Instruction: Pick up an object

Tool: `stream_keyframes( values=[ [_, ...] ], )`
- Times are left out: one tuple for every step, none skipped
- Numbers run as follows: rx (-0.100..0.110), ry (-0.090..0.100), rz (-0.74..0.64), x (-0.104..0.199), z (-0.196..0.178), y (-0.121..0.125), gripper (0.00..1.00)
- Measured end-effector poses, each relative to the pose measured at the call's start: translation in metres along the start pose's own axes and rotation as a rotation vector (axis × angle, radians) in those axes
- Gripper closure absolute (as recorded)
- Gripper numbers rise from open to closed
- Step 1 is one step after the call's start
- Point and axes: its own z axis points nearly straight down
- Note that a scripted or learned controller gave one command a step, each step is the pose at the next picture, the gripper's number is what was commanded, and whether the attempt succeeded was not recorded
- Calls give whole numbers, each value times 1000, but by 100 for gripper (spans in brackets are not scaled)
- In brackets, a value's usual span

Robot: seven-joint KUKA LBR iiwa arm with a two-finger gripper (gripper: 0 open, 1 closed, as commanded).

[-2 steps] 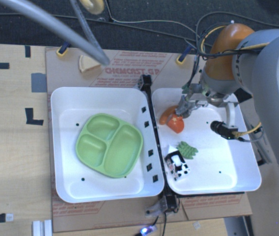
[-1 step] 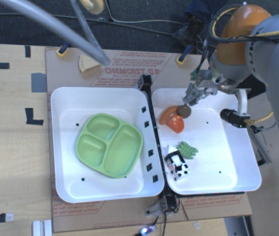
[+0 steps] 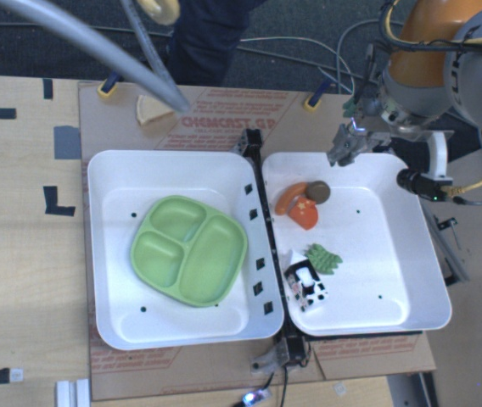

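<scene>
Here we see the gripper (image 3: 344, 154) poised above the right bin's (image 3: 411, 253) far rim; whether its claw is wide or narrow we cannot tell. Nothing is picked yet: the orange toy (image 3: 297, 205), green leafy piece (image 3: 323, 258) and black-and-white toy (image 3: 306, 283) lie inside, awaiting descent and grasp.

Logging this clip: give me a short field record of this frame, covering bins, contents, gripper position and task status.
left bin: holds a green divided plate
right bin: holds an orange and brown toy, a small green leafy piece, a black and white toy
item spacing: all three lie in the right bin's left half, apart from each other
gripper: above the right bin's far rim, nothing visible between its fingers
task status: no object picked up yet
</scene>
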Motion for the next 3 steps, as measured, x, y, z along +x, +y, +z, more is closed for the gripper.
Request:
stream_keyframes(
  values=[
    [11, 4, -4, 58, 16, -7, 100],
    [14, 0, -2, 111, 28, -15, 100],
    [9, 2, -2, 164, 12, -15, 100]
  ],
)
